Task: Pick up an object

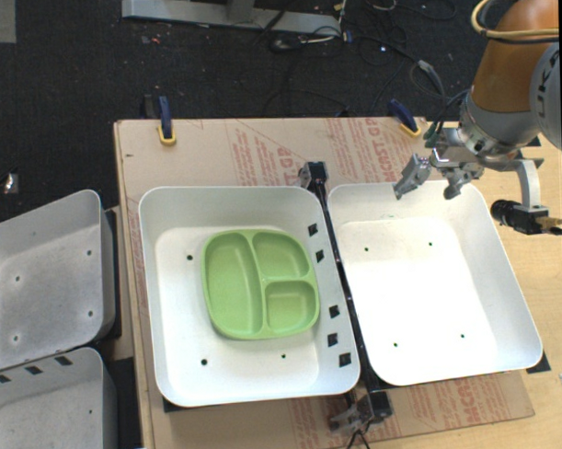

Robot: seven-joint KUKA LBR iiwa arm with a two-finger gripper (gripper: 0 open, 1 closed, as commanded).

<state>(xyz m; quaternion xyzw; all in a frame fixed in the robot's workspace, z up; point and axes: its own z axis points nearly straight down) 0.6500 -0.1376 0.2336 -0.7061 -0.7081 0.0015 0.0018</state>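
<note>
A brown worktop (223,152) carries two white bins side by side. A green divided plate (261,283) lies flat in the left bin (168,287). The claw (431,182) hangs released, fingers spread, above the right bin's (431,297) far rim, grasping nothing.

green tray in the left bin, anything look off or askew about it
Nothing stands out. The green tray lies flat, right way up, in the left bin, turned slightly against the bin's walls but whole, with nothing in its three compartments. The claw hangs over the far edge of the right bin, apart from the tray.
</note>
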